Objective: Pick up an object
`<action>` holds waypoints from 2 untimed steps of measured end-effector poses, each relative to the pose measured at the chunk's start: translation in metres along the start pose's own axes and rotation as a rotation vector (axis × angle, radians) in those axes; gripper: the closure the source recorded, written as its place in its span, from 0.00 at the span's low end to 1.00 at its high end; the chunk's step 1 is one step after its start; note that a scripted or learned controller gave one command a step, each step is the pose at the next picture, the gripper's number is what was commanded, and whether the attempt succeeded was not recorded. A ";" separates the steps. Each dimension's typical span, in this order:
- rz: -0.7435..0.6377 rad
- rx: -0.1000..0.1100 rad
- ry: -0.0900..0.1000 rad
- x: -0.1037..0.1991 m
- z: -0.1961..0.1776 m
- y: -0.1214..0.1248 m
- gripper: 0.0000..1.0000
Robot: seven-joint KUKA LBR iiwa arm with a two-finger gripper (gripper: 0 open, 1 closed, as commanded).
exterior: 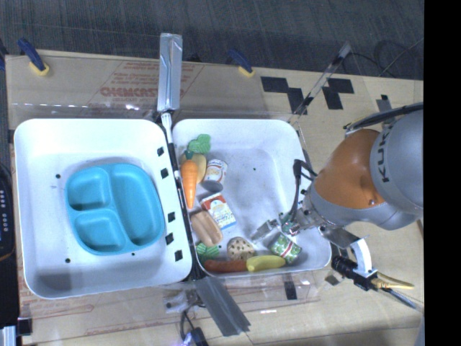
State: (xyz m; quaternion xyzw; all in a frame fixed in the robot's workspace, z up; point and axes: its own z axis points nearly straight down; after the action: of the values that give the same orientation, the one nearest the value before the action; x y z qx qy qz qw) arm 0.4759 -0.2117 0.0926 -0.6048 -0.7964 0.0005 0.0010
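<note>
The gripper (277,228) sat low in the right bin (248,139), just above a small can (286,248) near the front wall; how far it was parted could not be told. The arm (360,179) reached in from the right, wrist bent downward.

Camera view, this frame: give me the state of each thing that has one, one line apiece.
Gripper: low in the right bin, beside the small can; cannot tell its finger state.
Small can: lying tilted at the bin's near right corner.
Carrot: lying flat along the left wall.
Yellow banana: lying against the near wall.
Blue divided tray: flat, right side up, in the left bin.
Left bin: holds the tray.
Right bin: holds the toy food.
</note>
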 end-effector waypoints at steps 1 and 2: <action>-0.104 -0.003 -0.001 -0.029 0.000 0.116 0.00; -0.247 -0.001 0.000 0.018 0.000 0.020 0.00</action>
State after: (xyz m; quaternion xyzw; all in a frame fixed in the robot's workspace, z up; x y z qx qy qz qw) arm 0.4905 -0.1890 0.0923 -0.5023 -0.8647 -0.0002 0.0008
